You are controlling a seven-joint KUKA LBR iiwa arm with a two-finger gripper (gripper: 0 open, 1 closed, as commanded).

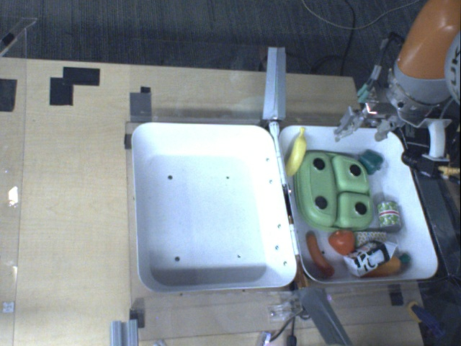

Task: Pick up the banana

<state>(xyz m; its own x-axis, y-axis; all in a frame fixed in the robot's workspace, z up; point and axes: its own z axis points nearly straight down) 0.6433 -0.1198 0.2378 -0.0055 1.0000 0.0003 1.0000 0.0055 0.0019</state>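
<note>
Camera view: jaws (364, 123) apart, holding nothing, above the right bin's (425, 215) far edge; next reach left to the banana (295, 154).

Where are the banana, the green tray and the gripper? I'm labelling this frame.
banana (295, 155), camera view, middle of the yellow body.
green tray (333, 189), camera view, centre between its compartments.
gripper (365, 123), camera view, midway between its fingertips.

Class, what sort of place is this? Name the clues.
Probably a robotics lab test bench: a robot arm with a claw over two white bins, toy items like a banana, and loose cables on carpet.
</note>
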